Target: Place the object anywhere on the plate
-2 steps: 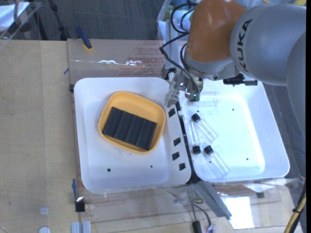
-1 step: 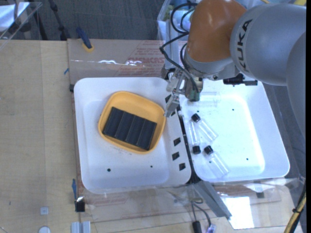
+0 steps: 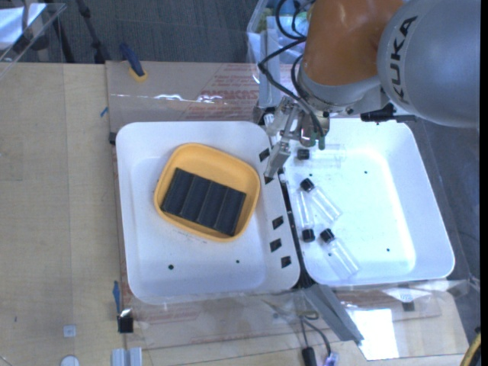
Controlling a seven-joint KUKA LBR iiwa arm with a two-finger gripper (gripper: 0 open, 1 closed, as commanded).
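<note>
camera view, left to right. the table (image 3: 46, 204) is light wood, with a small blue clip (image 3: 136, 69) lying near its far edge. the left bin (image 3: 145, 277) holds a yellow plate (image 3: 171, 166), square with rounded corners, sitting slightly tilted toward the bin's centre. a dark ribbed block (image 3: 207, 200) lies flat on the plate, inside its rim. black tabs (image 3: 277, 223) run down the seam between the two bins. the claw (image 3: 293, 139) hangs above the far end of that seam, at the inner far corner of the right bin (image 3: 427, 204); its metal parts are blurred and crowded, so whether it is open or closed cannot be told, and nothing is visibly between its tips. three clear vials with black caps (image 3: 316, 200) lie loose on the right bin's floor, near its left side, close together. the grey arm with its orange section (image 3: 343, 29) enters from the upper right.
</note>
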